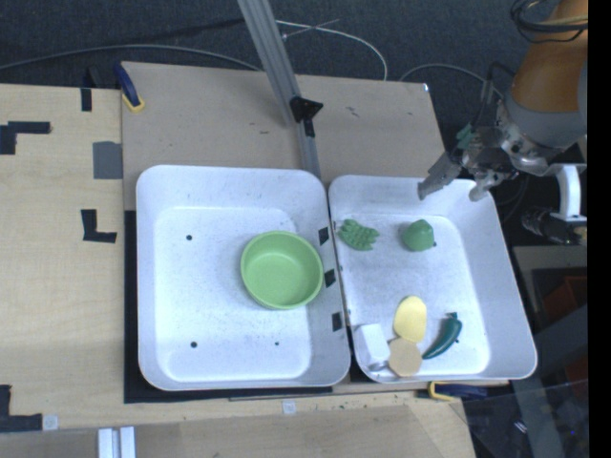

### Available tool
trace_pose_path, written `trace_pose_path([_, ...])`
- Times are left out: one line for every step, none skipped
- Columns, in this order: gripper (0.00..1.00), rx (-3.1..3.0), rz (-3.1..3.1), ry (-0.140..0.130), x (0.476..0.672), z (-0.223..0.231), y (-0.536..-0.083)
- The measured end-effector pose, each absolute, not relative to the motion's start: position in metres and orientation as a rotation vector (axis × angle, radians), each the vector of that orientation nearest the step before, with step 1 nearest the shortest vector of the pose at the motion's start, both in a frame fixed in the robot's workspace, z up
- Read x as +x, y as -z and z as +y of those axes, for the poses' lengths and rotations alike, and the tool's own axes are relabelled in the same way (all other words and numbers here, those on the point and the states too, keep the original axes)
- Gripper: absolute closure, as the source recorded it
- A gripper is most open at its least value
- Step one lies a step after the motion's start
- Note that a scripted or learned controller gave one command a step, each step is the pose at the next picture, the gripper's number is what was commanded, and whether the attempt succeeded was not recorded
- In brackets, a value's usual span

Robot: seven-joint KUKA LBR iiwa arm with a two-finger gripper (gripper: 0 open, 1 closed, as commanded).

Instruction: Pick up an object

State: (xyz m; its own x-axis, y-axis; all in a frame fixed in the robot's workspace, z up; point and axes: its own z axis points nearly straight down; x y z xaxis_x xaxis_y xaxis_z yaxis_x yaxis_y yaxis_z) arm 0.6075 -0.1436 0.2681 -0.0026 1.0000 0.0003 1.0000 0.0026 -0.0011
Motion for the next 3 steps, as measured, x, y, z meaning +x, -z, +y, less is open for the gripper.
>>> trace_pose_path([0.00, -2.218, -2.224, -0.001, 0.607, -0.144, -0.268])
trace_pose_path([0.00, -2.216, -2.219, -0.009, 0.605, -0.144, -0.203])
trace_pose_path([0.00, -2.215, -2.219, -0.009, 0.608, -0.139, -0.140])
